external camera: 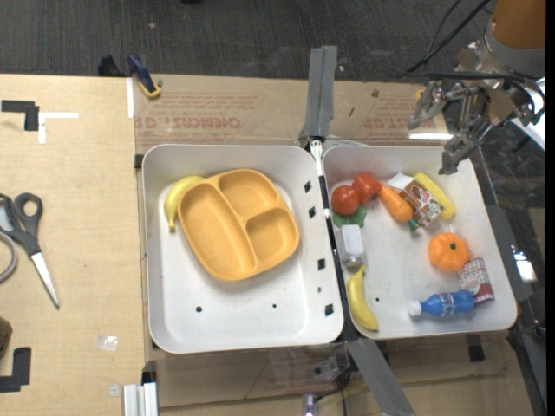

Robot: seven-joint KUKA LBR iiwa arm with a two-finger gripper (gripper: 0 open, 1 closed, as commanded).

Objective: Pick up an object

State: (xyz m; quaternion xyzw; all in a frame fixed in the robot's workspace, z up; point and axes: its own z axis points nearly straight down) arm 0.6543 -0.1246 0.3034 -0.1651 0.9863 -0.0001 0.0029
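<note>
On the bench's left edge we see a pair of scissors (30, 241) lying flat, well apart from the bins. The left bin (173, 319) holds a yellow divided plate (238, 224) toward its far side, with a banana (178, 199) tucked against the plate's left rim.

Moving right, the right bin (390, 323) carries the candidates for picking. Along its left wall sit a red tomato (345, 199), a small clear bottle (351, 243) and a second banana (360, 300) near the front left corner. Toward the far edge lie a carrot (395, 204), a snack packet (421, 204) and a corn cob (435, 194), touching or nearly so. An orange (448, 252) sits near the right wall, and a blue bottle (444, 305) lies along the front edge beside a small can (476, 281).

The gripper (458, 146) hovers above the far right corner of that bin, its fingers spread and nothing between them.

We judge the task to be at the approach step: no object is chosen or grasped yet. The next move calls for travelling inward over the bin, settling on one item with clear space around it, such as the orange, then descending and closing. The crowded cluster by the far edge looks riskier.
</note>
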